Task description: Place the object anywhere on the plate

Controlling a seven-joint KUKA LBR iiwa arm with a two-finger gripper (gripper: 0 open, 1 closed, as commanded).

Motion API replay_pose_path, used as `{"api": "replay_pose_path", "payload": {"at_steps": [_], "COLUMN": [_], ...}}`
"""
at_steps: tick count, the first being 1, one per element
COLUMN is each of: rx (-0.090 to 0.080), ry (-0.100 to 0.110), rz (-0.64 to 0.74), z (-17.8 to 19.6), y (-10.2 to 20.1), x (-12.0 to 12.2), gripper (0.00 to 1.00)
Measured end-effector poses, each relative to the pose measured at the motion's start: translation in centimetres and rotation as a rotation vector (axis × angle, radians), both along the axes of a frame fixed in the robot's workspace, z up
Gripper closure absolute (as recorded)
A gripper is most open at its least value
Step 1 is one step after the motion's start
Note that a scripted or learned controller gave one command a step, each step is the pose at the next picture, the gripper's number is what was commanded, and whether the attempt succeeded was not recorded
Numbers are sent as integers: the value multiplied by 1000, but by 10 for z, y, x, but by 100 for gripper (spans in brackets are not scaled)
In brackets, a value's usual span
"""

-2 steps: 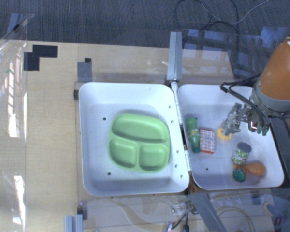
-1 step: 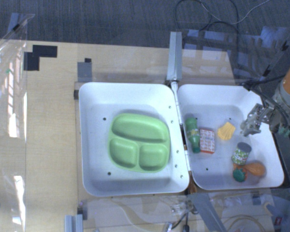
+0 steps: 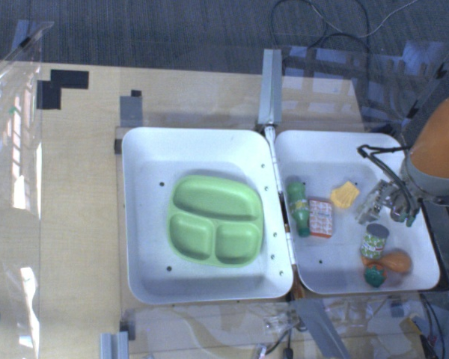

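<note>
A green divided plate (image 3: 214, 221) lies in the left bin (image 3: 146, 155). The right bin (image 3: 314, 275) holds a green bottle (image 3: 298, 208), a small red-and-white packet (image 3: 321, 218), a yellow wedge (image 3: 345, 194), a small can (image 3: 374, 242), an orange pear-shaped piece (image 3: 396, 261) and a green round piece (image 3: 374, 277). My gripper (image 3: 387, 203) hangs over the right bin's right side, just above the can and right of the yellow wedge. Nothing shows between its fingers.
A metal divider post (image 3: 269, 88) stands behind the seam between the bins. Cables (image 3: 337, 28) trail over the floor at the back right. A clear panel (image 3: 15, 163) rises along the bench's left side.
</note>
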State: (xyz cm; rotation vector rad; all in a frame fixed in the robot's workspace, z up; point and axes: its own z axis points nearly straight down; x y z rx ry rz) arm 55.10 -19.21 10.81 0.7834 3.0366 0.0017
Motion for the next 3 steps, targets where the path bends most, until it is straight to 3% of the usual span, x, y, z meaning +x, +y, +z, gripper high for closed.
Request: {"api": "replay_pose_path", "payload": {"at_steps": [1, 2, 3], "rx": [0, -2, -5], "ry": [0, -4, -5], "rz": [197, 187, 161], "z": [34, 82, 105], "y": [89, 57, -14], "x": [-6, -33, -61], "gripper": [100, 100, 100]}}
